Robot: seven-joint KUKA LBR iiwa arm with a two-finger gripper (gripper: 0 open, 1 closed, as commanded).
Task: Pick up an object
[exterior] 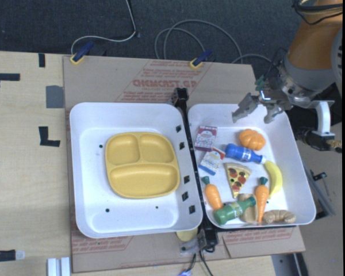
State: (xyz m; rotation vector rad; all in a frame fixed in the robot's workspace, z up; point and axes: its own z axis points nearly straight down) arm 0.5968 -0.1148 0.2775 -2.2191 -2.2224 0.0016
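My arm came in from the upper right of the frame, its orange band high near the corner and the grey wrist angled down and leftward over the far right corner of the right bin (293, 154). My gripper (257, 112) hung there with its 2 fingers spread apart, released, with nothing between them. Below it, toward the lower right of the frame, the toys lay scattered in that shallow white bin: a rounded orange pumpkin (252, 138), a smooth blue bottle (241, 153) lying on its side just under it, a curved yellow banana (273, 177), a flat pizza slice (238, 178), 2 tapered carrots (213, 196), a glossy green bottle (233, 210) and 2 small printed cartons (206, 137). In the left bin (80, 154) sat a matte yellow tray (142, 164) with 3 compartments.
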